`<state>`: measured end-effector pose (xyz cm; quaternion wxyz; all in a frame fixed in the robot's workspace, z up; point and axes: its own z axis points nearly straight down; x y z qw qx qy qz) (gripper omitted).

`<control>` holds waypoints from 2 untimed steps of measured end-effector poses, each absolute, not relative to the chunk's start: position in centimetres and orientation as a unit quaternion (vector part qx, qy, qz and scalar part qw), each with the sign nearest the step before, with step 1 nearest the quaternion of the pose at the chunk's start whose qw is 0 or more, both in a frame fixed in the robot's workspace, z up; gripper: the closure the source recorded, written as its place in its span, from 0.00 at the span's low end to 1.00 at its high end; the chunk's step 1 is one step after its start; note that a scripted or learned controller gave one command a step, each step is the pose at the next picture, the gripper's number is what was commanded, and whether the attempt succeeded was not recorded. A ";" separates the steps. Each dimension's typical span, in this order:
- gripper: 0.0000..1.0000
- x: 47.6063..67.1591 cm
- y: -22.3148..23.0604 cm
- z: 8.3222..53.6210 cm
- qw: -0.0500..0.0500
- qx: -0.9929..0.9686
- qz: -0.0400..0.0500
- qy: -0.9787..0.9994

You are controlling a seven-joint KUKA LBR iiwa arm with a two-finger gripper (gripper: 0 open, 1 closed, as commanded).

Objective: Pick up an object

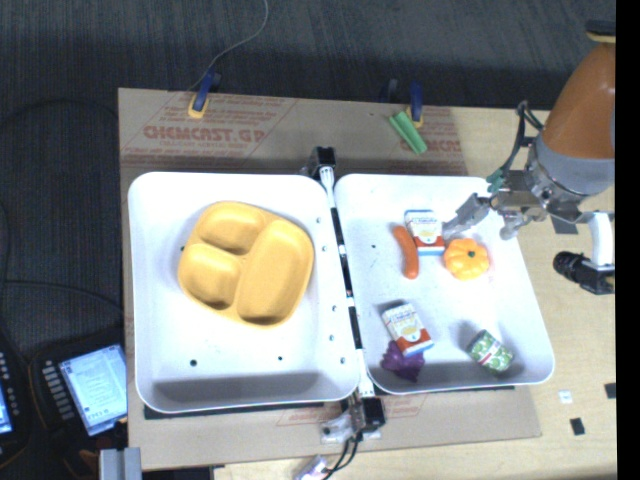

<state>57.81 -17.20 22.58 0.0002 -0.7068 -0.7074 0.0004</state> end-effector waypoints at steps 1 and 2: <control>0.00 56.8 -10.2 8.8 -0.002 -0.706 -0.002 -0.708; 1.00 57.0 -10.3 9.9 -0.004 -0.707 -0.003 -0.707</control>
